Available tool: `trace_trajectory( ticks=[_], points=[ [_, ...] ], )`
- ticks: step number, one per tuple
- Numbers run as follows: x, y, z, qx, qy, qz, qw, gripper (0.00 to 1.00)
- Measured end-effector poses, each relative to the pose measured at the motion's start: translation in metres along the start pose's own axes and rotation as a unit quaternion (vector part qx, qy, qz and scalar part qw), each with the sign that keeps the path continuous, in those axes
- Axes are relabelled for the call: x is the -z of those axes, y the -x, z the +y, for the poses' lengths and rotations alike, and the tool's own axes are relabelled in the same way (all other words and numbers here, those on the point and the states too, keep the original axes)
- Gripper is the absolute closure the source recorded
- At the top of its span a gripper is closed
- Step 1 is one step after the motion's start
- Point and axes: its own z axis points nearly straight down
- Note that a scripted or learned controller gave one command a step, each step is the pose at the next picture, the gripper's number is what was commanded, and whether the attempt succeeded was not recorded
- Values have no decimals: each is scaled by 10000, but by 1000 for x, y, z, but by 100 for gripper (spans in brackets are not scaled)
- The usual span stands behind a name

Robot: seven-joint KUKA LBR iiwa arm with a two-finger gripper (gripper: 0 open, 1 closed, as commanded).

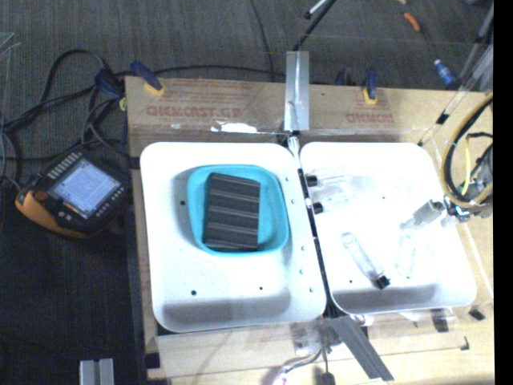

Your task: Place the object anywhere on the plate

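Note:
A blue, squarish plate (276, 215) lies in the left white bin (164, 255), a little behind the bin's middle. On the plate rests a dark grey ribbed block (232, 211), lying flat with its long side running front to back. It covers most of the plate's floor, and blue rim shows all around it.
The right white bin (385, 163) holds several clear tubes with black caps: one near the front (365, 260), others by the left wall (325, 184) and at the right (422, 213). Yellow and black cables (463, 163) hang at the far right. A pendant (80, 192) lies left of the bench.

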Motion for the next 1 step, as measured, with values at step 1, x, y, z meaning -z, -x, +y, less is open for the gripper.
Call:
trace_trajectory(
  ticks=[1],
  points=[
    [-45, -101, 17, -752, -13, 5, 9972, 0]
  ],
)
